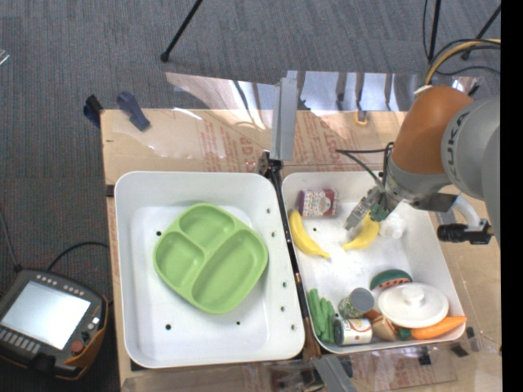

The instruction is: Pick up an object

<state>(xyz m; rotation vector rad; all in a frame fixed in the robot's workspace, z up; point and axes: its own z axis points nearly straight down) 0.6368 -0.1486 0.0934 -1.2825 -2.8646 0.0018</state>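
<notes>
The right bin (433, 243) holds the loose objects. A small yellow banana (364, 235) lies in its upper middle. My gripper (369, 211) hangs right over that banana's upper end, below the orange wrist band (429, 125). A longer banana (308, 235) lies by the bin's left wall. A maroon packet (317, 202) sits at the back left. At the front are a white lidded dish (413, 305), an orange carrot (439, 327), two small cans (355, 317) and green beans (321, 313).
A green divided plate (211, 256) lies in the left bin (139, 211). A metal post (285, 121) rises behind the wall between the bins. A tablet pendant (49, 321) sits on the floor at the lower left. A black cable (359, 155) runs to the arm.
</notes>
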